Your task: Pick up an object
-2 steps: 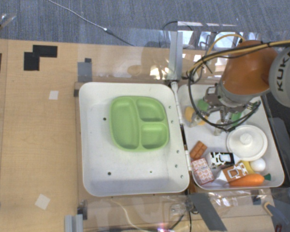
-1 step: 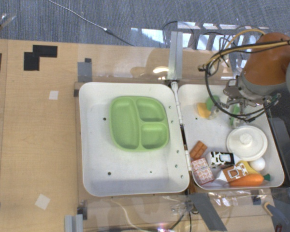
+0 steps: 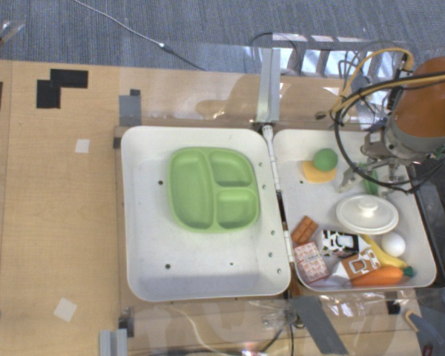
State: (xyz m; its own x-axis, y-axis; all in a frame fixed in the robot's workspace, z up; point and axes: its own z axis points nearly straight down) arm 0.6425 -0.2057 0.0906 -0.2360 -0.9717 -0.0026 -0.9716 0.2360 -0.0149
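In the right bin, near its far right corner: the gripper [image 3: 371, 175] was low over the floor of the bin, under the orange band of the arm [image 3: 429, 106].
Gripper fingers: they stood a little apart, and a small green thing showed between them; I cannot tell if they pressed on it.
Right bin [image 3: 288, 148]: white and shallow, it carried all the small objects.
Green ball [image 3: 325, 159]: near the far edge of the right bin, it lay on a yellow piece [image 3: 314, 173] and touched it.
White lid [image 3: 367, 213]: round with a knob, at the middle of the right bin, just beside the gripper on the near side.
White egg [image 3: 393, 244]: near the right edge, just beside the lid.
Banana [image 3: 384, 255]: yellow, between the egg and the carrot.
Carrot [image 3: 377, 277]: orange, along the near edge close to the near right corner.
Brown waffle piece [image 3: 305, 230]: near the left edge of the right bin.
Black and white box [image 3: 340, 242]: just right of the waffle piece.
Pink box [image 3: 311, 262]: at the near left corner of the right bin.
Left bin [image 3: 144, 273]: white, side by side with the right bin.
Green divided plate [image 3: 213, 188]: it had three compartments and lay flat in the middle of the left bin, somewhat toward the far edge.
Cables [image 3: 360, 87]: black and yellow, they looped above the far right corner by the arm.
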